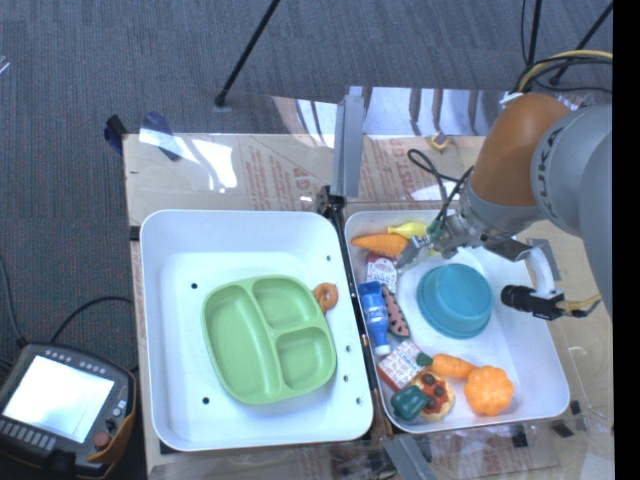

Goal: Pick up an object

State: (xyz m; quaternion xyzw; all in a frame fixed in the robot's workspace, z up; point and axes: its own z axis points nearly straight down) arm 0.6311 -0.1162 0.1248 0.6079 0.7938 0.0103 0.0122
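Two white bins sit on the bench over grey carpet. Left bin (170, 268): one green plate (268, 337), one doughnut (325, 295). Right bin (545, 368): one blue bowl (455, 300), two carrots, one pumpkin (488, 390), one bottle (374, 316). Gripper (432, 240) hovers beside the bowl's upper left; its opening, I can't tell.

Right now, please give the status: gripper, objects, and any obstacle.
Gripper low over right bin, beside blue bowl. Nothing seen held. Carrot and banana crowd it.
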